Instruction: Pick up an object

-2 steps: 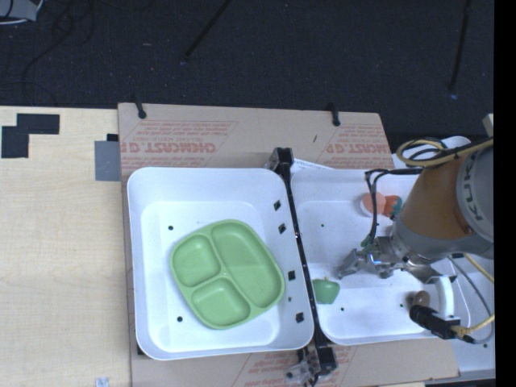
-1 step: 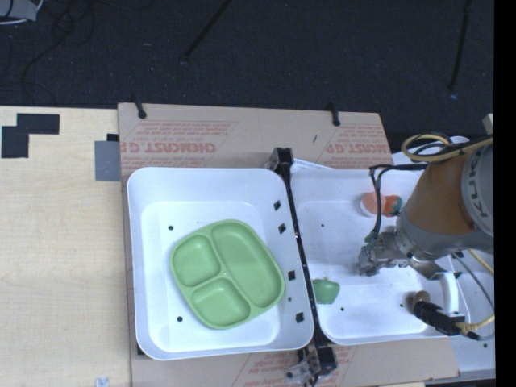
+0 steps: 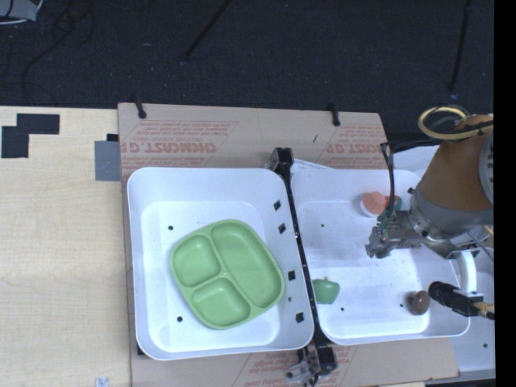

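Over the right bin, toward three o'clock of the camera view, hangs the gripper, reaching in on the grey arm from the right edge. Cannot tell whether released or clenched: too small and dark at the tip. Nothing visibly gripped.

Three candidates in that bin. At twelve o'clock of the tip, near the back wall, a pink object, partly hidden by the arm's cabling. At seven o'clock, against the divider, a small green object. At four o'clock, near the front right corner, a brown object, just beside a black part of the arm. Across the divider, at nine o'clock, a green plate with three compartments, lying flat in the left bin.

Judged stage: approach, no pick yet made. Pink object looks nearest, though close to the wall and cables. Best done by centring straight above the chosen piece before descending, spreading wide enough to clear both sides, and closing only once low around the middle. For the green object, best to keep the closing line parallel to the divider, so neither side jams against it. Plate probably too broad and flat for a grip except at the rim.
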`<state>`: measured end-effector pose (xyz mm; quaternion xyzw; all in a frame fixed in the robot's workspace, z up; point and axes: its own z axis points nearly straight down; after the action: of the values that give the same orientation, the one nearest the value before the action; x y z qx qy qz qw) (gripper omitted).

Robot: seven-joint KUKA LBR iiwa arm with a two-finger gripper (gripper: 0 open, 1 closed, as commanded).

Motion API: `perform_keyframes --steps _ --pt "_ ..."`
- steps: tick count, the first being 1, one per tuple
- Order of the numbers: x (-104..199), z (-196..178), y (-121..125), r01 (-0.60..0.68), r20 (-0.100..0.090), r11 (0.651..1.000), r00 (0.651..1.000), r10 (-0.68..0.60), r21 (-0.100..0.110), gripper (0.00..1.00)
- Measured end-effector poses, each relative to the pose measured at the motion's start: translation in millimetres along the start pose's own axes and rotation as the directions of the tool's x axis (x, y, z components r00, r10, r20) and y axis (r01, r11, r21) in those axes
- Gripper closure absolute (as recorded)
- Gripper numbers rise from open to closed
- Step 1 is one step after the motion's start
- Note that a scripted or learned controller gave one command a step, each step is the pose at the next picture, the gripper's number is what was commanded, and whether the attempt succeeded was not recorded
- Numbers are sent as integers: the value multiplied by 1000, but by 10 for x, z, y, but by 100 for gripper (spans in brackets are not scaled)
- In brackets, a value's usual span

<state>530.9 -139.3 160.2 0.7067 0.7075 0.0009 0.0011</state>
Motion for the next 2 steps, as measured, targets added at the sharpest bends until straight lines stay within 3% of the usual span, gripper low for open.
perform_keyframes --steps 1,2 --pt "-9 -631 22 0 0 1000 1000 0 0 100" --pt "-4 -448 19 -1 -1 1000 1000 1 7 100"
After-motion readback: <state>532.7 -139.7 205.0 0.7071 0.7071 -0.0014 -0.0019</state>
